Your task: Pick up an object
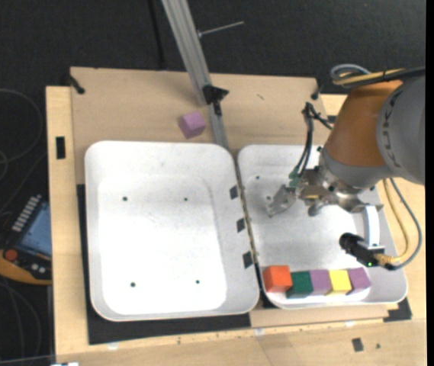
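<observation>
blocks line the lower rim of the right bin [274, 166]: orange block [278, 277], green block [301, 283], purple block [321, 281], yellow block [341, 281], another purple [358, 277]. the arm [365, 132] enters from the right, its gripper [281, 202] low over bare bin floor above them, fingers slightly spread, pinching nothing. a lone purple cube [192, 124] sits on the bench at upper centre. the left bin [98, 204] has broad open floor.

My one camera sits fixed above the bench [148, 101], looking down at a slant from some way off; both white bins fit, the arm [369, 132] entering from my frame's right.
</observation>
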{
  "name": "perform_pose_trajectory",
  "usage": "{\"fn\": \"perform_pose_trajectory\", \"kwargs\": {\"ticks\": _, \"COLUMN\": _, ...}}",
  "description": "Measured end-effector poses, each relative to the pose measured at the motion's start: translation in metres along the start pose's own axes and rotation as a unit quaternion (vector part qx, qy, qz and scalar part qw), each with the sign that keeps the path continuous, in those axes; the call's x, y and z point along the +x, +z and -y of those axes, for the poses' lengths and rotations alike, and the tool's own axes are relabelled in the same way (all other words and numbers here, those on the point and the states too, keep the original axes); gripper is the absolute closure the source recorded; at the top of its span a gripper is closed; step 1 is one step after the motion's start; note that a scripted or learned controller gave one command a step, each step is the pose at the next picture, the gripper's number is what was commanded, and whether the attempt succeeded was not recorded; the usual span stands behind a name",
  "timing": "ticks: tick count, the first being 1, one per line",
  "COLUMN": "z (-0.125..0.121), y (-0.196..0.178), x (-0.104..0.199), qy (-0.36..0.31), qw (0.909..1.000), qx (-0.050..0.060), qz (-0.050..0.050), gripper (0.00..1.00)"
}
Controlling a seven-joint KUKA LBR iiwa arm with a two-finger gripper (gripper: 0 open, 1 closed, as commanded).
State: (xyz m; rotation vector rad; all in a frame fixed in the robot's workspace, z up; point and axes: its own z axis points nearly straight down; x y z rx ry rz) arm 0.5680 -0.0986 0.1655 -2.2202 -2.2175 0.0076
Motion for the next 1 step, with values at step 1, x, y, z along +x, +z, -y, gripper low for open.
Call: {"fn": "perform_pose_trajectory", "kwargs": {"ticks": 1, "z": 0.021, "y": 0.0705, "x": -0.0559, "qy": 0.002, "qw": 1.0, "qx": -0.004, "qz": 0.0, "gripper": 0.0}}
